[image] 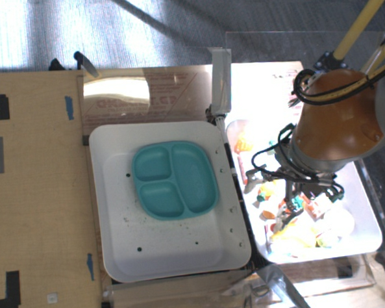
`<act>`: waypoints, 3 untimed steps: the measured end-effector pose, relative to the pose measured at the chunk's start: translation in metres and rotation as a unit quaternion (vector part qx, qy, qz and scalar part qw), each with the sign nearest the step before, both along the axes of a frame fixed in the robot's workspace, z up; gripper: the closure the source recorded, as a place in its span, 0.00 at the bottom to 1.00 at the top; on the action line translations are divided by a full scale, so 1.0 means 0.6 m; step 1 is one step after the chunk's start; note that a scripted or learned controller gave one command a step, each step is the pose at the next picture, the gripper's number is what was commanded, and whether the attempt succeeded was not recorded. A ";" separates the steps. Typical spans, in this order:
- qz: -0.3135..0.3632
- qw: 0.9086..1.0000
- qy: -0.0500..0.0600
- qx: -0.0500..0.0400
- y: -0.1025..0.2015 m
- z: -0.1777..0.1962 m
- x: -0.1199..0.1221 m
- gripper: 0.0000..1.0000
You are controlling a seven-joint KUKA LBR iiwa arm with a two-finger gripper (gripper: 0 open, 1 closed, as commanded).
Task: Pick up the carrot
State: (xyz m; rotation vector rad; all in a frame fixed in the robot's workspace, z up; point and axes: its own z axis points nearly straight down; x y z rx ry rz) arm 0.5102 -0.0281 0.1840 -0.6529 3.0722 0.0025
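Two white bins (111,207), one teal plate (175,179)

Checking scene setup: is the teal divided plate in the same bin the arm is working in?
No. The teal plate lies in the left bin, while the arm reaches over the right bin.

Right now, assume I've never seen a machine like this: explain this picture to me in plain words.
One camera looks down at a slant on a bench holding two shallow white bins. The left bin holds a teal divided plate. The right bin holds a jumble of small colourful toy items; I cannot pick out the carrot among them. The big grey-and-orange shape is a robot arm reaching in from the right. Its gripper hangs low over the jumble; whether it grips anything is unclear.
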 end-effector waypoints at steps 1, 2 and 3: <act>-0.003 1.000 -0.012 -0.001 -0.095 -0.136 0.040 0.00; 0.287 0.958 -0.006 -0.001 -0.009 0.006 0.084 0.00; 0.091 0.996 -0.005 0.000 0.015 0.004 0.198 0.00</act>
